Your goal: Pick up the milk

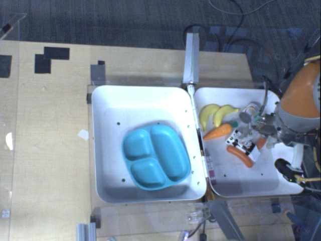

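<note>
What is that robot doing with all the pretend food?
The grey robot arm with the orange band reaches in from the right over the right white bin. Its gripper sits low among toy food: yellow bananas, an orange carrot, a red sausage and a small white milk carton. It is after the milk, but nothing is lifted yet. The left white bin holds a blue divided plate.

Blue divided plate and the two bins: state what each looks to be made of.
Blue divided plate: probably moulded plastic, with a smooth, slightly glossy look, rounded compartments and uniform colour. Left bin and right bin: likely plastic or coated metal, matte white with rounded corners; the view leaves it open.
</note>
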